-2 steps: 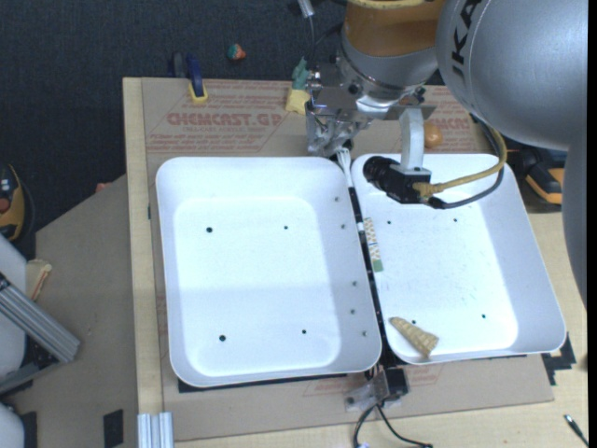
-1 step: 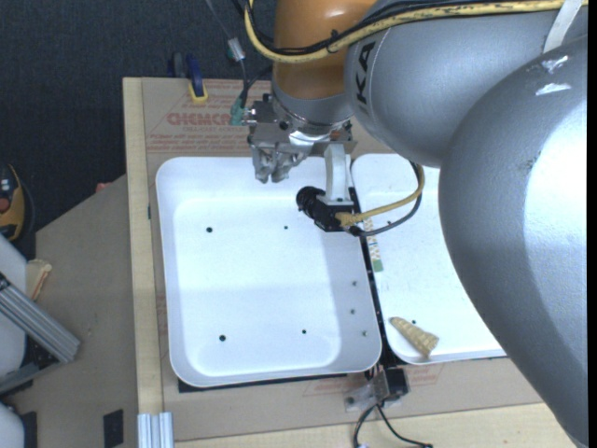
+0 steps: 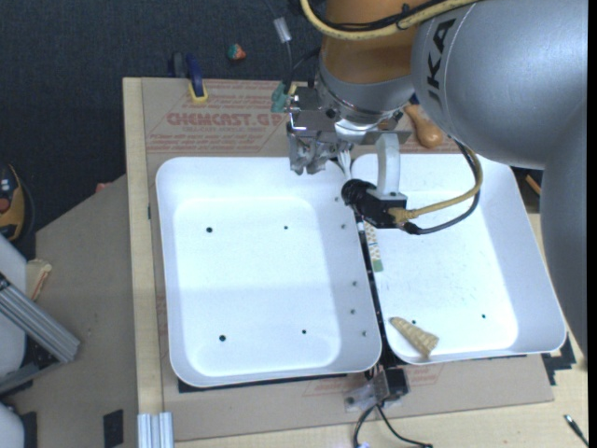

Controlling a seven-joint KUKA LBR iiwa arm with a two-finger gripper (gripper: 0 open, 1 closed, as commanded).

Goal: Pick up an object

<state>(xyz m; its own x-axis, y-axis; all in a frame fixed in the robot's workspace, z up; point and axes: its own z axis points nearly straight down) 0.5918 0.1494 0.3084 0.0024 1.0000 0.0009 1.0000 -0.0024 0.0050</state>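
Note:
A beige cone-shaped object lies in the right bin near its front left corner. An orange-brown object peeks out beside the arm at the right bin's back edge, partly hidden. My gripper hangs over the back rim of the left bin, close to the divider between the bins. It is far from the cone, and I see nothing held in it.
A black fitting with a tan cable hangs from the wrist over the divider. A blue and yellow clamp sits on the board's back edge. Metal rails lie left of the bench.

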